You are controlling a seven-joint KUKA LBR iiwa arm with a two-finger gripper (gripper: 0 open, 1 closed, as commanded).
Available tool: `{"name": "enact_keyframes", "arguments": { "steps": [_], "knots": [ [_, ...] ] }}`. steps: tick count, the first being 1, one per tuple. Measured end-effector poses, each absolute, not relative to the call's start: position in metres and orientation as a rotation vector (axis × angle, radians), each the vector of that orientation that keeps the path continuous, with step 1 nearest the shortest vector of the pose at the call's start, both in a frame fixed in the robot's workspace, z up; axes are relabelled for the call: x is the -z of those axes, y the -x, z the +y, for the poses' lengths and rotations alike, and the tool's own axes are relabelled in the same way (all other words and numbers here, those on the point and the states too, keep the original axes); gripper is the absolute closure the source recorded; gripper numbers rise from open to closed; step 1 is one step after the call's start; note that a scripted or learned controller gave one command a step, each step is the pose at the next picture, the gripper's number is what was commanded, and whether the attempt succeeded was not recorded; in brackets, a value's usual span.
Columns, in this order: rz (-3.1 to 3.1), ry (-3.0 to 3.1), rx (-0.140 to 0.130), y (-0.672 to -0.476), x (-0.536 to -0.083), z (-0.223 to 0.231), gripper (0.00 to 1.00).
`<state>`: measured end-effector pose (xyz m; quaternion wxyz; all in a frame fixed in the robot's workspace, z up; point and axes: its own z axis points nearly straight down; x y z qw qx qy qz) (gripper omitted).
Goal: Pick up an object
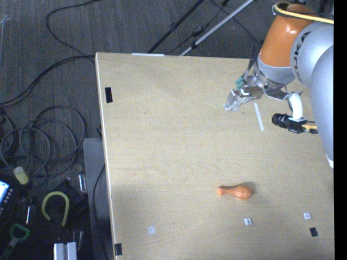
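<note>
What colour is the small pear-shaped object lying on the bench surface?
Orange. The pear-shaped object shows it best in the camera view.

An orange object [236,191] lies on the pale tan bench [162,145], beneath the grey, orange-banded arm [293,42].

1. This is a robot lab or workshop: a grey and orange robot arm [303,42] reaches over a plain wooden bench [179,145].
2. Black cables [43,129] lie loose on the dark carpet [43,37].
3. Metal stand legs [227,12] cross the floor behind the bench.
4. Small tools and a green hook [54,205] lie at lower left.
</note>
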<state>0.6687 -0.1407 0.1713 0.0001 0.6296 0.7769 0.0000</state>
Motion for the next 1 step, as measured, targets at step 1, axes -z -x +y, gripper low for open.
{"name": "enact_keyframes", "arguments": {
  "steps": [1],
  "knots": [
    [2.8,-1.427,0.001,-0.5923,-0.0833,-0.2081,1.0]
  ]
}}
